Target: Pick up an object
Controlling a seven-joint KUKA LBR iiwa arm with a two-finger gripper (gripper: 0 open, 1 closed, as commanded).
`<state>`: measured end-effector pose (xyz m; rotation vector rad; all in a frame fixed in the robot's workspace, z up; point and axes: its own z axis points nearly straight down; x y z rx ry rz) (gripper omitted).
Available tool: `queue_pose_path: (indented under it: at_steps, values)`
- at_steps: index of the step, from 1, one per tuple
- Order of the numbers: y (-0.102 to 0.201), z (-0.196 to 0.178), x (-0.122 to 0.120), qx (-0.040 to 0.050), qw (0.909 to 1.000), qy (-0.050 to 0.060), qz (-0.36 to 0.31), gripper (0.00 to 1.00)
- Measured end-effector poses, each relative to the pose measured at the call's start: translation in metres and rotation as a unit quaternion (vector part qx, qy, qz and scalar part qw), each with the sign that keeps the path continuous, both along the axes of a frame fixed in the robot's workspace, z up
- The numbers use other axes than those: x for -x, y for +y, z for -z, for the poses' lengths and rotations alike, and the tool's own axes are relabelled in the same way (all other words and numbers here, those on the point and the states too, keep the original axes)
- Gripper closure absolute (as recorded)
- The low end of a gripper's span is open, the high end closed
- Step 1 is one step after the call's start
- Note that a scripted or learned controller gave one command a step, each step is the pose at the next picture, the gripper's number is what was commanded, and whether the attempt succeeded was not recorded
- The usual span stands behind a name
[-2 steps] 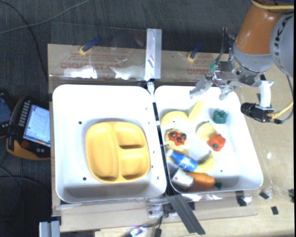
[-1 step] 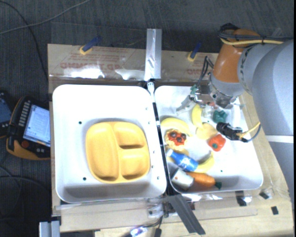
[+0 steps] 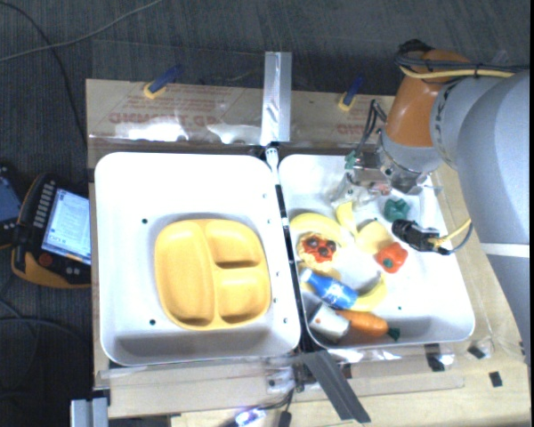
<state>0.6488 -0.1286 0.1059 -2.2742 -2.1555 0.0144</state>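
The right bin [image 3: 449,314] holds a jumble of small things. Among them are a red tomato-like piece [image 3: 392,257], a green piece [image 3: 396,208], yellow pieces [image 3: 360,229], a red and black toy [image 3: 319,247], a blue bottle [image 3: 329,289], an orange carrot [image 3: 367,324] and a white cup [image 3: 327,324]. My gripper [image 3: 360,183] hangs low over the back of this bin, just behind the yellow pieces and left of the green piece. The wrist hides its tips, and I see nothing held in it.
The left bin [image 3: 125,181] contains a yellow divided tray [image 3: 212,269]. The grey arm and its orange band [image 3: 414,114] cover the right bin's back right corner. A metal post [image 3: 277,96] stands behind the bins. A control pendant [image 3: 53,229] lies on the floor at left.
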Motion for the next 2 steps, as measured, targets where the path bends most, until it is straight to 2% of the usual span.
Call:
queue_pose_path:
  at_steps: [1,2]
  values:
    - [0.025,-0.014,0.032,-0.0001,0.9988,-0.003,-0.049,1.0]
    - [0.081,-0.109,0.045,0.0002,1.0,-0.003,-0.005,1.0]
